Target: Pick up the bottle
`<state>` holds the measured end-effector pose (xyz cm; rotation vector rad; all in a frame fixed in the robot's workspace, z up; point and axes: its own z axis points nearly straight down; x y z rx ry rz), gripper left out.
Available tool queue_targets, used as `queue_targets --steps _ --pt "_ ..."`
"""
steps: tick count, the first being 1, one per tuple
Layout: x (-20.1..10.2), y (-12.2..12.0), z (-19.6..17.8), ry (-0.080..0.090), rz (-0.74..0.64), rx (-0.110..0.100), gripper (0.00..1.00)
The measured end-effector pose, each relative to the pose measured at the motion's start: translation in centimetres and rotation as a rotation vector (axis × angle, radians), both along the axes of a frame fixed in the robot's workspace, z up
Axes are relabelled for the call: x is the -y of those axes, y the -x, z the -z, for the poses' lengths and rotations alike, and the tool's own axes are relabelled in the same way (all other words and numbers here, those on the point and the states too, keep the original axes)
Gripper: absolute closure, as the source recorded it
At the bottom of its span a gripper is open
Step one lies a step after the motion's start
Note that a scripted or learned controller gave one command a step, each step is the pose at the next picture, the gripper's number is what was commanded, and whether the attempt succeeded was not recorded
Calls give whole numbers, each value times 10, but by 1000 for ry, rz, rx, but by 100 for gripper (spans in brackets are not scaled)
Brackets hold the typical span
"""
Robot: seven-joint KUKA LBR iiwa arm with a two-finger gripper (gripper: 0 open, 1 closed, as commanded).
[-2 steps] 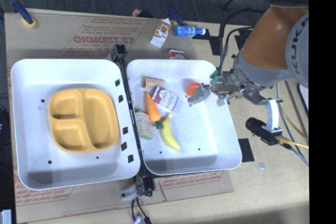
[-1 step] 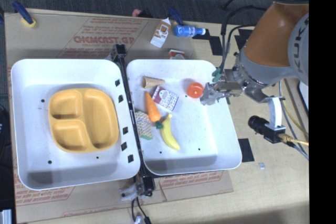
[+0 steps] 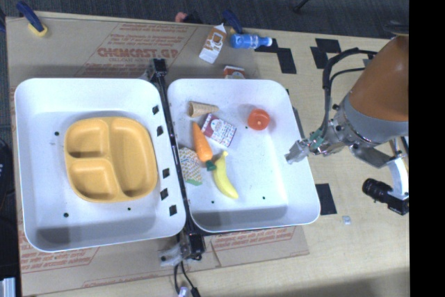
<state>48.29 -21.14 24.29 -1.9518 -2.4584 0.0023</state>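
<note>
The bottle [image 3: 248,42] is small and blue with a pale cap, lying on its side on the bench behind the right bin [image 3: 300,191]. My gripper [image 3: 299,151] hangs low at that bin's right rim, well to the front right of the bottle and apart from it. The arm's orange band and grey wrist rise to the right of it.
The right bin holds a cone [image 3: 201,108], a red and white carton [image 3: 219,130], a carrot [image 3: 201,144], a banana [image 3: 224,177], an orange ball [image 3: 259,119] and a cracker [image 3: 189,167]. A yellow divided plate [image 3: 111,156] lies in the left bin. A small carton [image 3: 212,45] lies left of the bottle.
</note>
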Motion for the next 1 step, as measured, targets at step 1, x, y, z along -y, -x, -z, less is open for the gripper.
queue_targets --steps 1 --pt "-46 7 67 -1 -191 0 100"
